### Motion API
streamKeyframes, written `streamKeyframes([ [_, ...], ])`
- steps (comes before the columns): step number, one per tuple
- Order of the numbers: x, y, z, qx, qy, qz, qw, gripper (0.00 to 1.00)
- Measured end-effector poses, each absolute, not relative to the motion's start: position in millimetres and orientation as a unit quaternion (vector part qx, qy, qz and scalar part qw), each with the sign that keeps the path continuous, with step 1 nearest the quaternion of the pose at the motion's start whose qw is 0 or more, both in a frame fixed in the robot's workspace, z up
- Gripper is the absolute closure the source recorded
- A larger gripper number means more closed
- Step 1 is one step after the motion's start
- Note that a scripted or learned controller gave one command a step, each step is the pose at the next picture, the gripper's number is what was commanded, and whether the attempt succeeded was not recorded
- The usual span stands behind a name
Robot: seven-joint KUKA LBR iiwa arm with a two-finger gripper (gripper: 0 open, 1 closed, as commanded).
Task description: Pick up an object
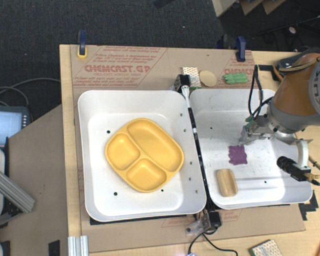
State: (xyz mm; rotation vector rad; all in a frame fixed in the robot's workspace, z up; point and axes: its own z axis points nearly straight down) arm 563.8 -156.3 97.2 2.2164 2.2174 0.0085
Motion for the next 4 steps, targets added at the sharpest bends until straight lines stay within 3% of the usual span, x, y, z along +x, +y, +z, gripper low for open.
streamKeyframes([
  [1,562.3,-94,84,0.706,0.708,-0.0005,-0.002,1.0],
  [2,493.9,-74,190,0.707,0.707,0.0017,0.001,1.0],
  [3,484.0,-117,94,0.709,0.706,-0.0021,-0.003,1.0],
  [4,574.3,-96,87,0.705,0.709,0.0029,0.005,1.0],
])
